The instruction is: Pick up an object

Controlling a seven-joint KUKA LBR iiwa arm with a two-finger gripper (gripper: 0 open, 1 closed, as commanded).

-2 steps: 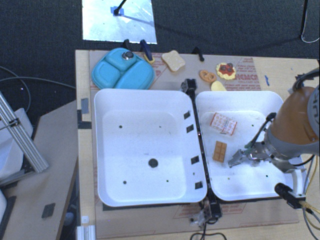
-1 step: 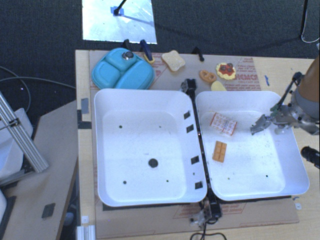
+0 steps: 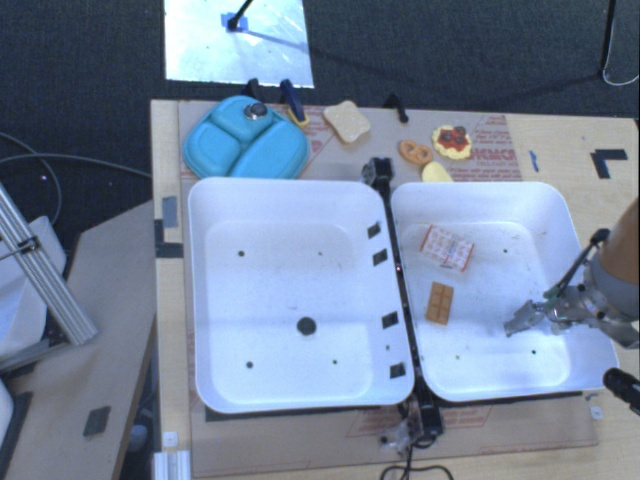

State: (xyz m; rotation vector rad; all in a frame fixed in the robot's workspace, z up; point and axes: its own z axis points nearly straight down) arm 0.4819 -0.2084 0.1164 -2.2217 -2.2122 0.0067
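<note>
The right bin (image 3: pixel 560 208) holds two loose items: a pink and white wrapped packet (image 3: pixel 446 248) near its back left, and a small orange-brown cracker (image 3: pixel 440 303) close to its left wall. On the floor of the left bin (image 3: pixel 215 268) lies a small dark round object (image 3: pixel 306 326). My gripper (image 3: pixel 528 318) reaches in from the right and hangs low over the right bin's front right area. It is well to the right of the cracker and touches neither item. I see nothing in its grasp.
Behind the bins on the bench lie a blue divided plate (image 3: pixel 245 140), a toast slice (image 3: pixel 347 121), a pretzel piece (image 3: pixel 414 151), a small round pizza toy (image 3: pixel 453 140) and a yellow piece (image 3: pixel 436 173). A black divider (image 3: pixel 395 268) runs between the bins.
</note>
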